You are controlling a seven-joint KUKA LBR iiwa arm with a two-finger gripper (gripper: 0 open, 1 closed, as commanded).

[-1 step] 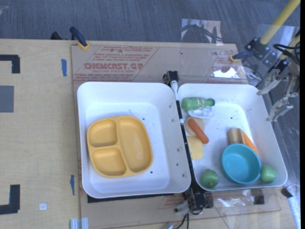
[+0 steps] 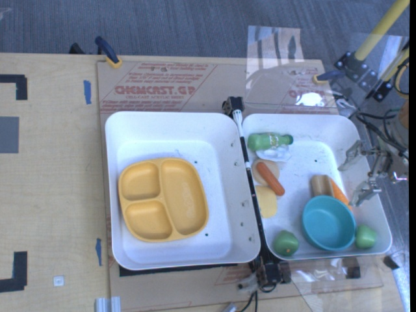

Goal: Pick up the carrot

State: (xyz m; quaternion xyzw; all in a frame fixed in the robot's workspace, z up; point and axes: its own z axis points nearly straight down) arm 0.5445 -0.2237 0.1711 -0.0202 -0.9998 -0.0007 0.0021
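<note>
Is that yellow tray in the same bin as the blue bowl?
No. The yellow tray lies in the left bin, while the blue bowl sits in the right bin.

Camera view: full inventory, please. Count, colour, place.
white bins: 2, white, side by side on the bench
divided plate: 1, yellow, left bin
bottle: 1, green, right bin, far end
hot dog: 1, orange-red on a pale bun, right bin, near the divider
bowl: 1, blue, right bin, near end
carrot: 1, orange, beside a tan piece just beyond the bowl
round fruits: 2, green, either side of the bowl
tool: 1, metallic, over the right bin's right edge
</note>
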